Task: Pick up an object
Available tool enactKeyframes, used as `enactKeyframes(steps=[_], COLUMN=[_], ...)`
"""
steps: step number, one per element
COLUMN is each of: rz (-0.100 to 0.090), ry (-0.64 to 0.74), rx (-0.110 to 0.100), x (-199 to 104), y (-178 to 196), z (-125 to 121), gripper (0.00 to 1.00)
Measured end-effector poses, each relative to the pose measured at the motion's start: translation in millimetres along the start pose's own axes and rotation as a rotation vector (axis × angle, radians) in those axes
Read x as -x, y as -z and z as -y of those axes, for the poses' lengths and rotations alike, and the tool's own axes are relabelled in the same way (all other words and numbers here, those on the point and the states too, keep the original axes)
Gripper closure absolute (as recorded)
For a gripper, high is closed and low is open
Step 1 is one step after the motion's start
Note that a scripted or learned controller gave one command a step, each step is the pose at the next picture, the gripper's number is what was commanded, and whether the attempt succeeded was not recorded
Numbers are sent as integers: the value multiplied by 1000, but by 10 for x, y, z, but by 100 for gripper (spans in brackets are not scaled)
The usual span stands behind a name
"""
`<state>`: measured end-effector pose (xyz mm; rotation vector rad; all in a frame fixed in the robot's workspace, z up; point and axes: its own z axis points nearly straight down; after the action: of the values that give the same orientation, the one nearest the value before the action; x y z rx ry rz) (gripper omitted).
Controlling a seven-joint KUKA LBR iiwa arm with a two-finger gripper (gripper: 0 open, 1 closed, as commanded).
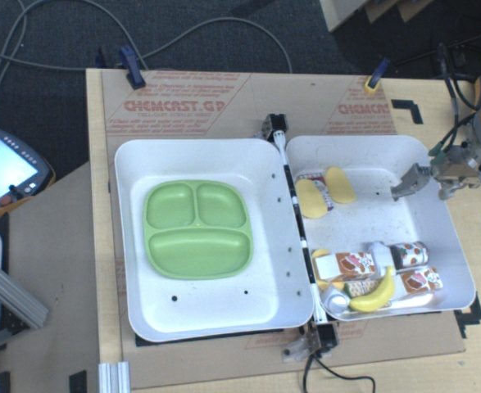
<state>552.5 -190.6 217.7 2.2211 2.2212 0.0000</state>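
The right bin (363, 147) holds the loose objects. Two pale yellow pieces (312, 198) (339, 184) lie by its left wall, and a small packet is partly tucked between them. Along its near side are a banana (374, 295), two red-and-white cans (410, 255) (421, 280), a red-and-white carton (353, 264) and a silver can end (335, 303). My gripper (410, 182) hangs over the right bin's far right part, above bare white floor, well right of the yellow pieces and apart from every object. I see nothing held in it.
The left bin (127, 166) carries a green three-part plate (197, 228). A black divider (293, 211) runs between the bins. Blue clamps (131, 64) (376, 74) grip the board's far edge. A handheld screen (6, 170) sits off the bench at left.
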Motion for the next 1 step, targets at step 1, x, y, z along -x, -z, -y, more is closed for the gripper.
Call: enactKeyframes(steps=[1], rz=[-1], ry=[1], rx=[-2], x=[-798], y=[-552], z=[-32], gripper=[0])
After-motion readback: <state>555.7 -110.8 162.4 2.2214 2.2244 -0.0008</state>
